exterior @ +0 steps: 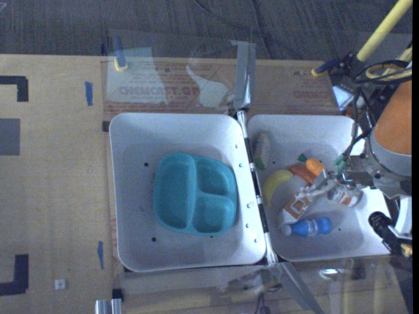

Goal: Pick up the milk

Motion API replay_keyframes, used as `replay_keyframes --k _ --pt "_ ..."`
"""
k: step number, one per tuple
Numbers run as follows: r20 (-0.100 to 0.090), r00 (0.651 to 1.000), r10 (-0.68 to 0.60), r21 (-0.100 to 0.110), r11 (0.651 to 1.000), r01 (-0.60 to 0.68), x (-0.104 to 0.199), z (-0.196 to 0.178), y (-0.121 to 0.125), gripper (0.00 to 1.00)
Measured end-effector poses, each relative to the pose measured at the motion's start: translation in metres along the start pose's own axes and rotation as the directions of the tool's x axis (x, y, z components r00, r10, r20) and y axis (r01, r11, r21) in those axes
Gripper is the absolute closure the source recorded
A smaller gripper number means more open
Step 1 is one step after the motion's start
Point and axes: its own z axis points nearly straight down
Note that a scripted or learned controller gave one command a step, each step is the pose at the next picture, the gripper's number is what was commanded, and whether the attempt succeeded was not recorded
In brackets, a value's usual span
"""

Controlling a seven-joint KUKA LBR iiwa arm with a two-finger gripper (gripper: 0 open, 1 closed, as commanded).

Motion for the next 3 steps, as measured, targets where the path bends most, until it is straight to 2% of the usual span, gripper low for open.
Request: replay_keyframes --k 1,2,3 --pt "0.000 0.995 -0.096 0.000 0.995 0.096 0.049 0.045 -0.001 0.00" --pt "0.003 0.991 -0.133 -0.011 0.991 0.133 0.010 0.142 0.070 0.00" --pt "0.001 0.997 -0.073 -0.009 0.997 0.073 -0.004 0.142 0.037 0.00"
